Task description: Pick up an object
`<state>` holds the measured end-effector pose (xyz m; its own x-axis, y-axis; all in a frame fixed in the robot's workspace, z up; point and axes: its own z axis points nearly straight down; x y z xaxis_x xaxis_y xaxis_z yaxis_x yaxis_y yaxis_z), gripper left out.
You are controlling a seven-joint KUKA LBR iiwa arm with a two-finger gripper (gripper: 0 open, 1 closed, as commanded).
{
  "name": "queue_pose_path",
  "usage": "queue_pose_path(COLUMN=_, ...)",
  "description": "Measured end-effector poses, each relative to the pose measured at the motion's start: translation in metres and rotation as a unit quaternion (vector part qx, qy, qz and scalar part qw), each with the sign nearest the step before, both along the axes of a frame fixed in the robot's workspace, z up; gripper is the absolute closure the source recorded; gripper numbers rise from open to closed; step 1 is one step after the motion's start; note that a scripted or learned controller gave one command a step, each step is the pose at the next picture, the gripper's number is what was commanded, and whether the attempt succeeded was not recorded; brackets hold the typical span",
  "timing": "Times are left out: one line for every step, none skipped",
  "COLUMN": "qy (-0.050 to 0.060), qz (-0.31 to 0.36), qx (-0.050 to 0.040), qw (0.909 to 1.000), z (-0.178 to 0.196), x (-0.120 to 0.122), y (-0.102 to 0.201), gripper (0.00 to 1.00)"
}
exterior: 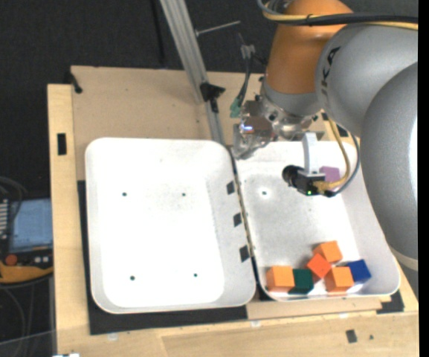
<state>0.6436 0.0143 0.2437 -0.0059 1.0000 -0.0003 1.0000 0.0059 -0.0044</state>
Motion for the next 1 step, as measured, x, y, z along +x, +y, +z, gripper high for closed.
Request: queue_pose_path(qy=-0.003, qz=0.001, qx=0.0009, qw=1.0, z=0.0079, x=0.0068, y=0.0499, gripper=1.0)
